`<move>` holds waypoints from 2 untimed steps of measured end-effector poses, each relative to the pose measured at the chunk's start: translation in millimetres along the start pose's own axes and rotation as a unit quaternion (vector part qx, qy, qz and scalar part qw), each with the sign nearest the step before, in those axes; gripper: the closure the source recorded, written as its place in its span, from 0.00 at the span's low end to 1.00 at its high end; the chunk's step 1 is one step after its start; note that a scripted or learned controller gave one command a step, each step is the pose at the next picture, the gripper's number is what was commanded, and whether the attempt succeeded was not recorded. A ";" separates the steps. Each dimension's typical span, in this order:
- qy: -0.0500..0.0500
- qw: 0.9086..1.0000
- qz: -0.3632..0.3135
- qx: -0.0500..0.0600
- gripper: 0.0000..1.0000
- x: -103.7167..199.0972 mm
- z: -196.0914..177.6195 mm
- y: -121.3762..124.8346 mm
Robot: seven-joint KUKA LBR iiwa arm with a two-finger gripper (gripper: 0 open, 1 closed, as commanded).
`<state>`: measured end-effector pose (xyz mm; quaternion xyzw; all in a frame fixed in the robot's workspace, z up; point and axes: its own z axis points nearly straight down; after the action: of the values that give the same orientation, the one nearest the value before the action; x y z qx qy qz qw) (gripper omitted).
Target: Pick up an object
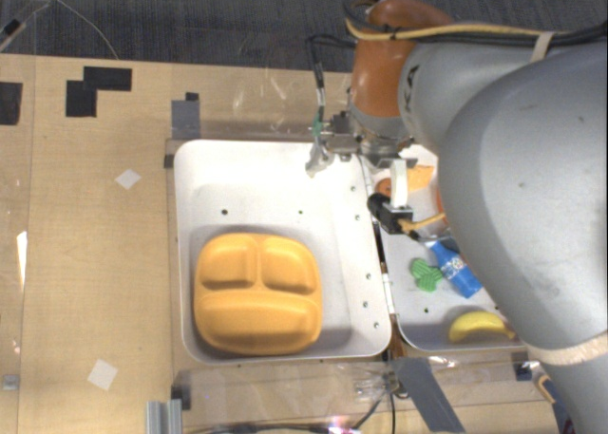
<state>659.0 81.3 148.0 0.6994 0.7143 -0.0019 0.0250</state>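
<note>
A yellow divided plate [256, 292] lies in the front half of the left bin [247, 180]. In the right bin [418, 330] I see a green toy [427, 274], a blue packet [454, 268], a yellow banana [477, 326] and part of an orange thing [419, 176] behind the wrist. My gripper [318, 157] hangs over the far right corner of the left bin, well away from the plate, with nothing seen in it. The arm covers much of the right bin.
The big grey arm [513, 185] reaches in from the right over the right bin. A clear wall [247, 104] stands behind the bins. Black tape marks [95, 88] sit on the wooden bench at the far left.
</note>
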 end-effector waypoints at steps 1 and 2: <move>0.000 1.000 0.012 0.000 0.00 0.6 -0.7 0.2; 0.000 1.000 0.015 -0.001 0.00 1.2 -0.5 0.1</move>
<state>659.1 82.5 148.5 0.7098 0.7039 -0.0011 0.0259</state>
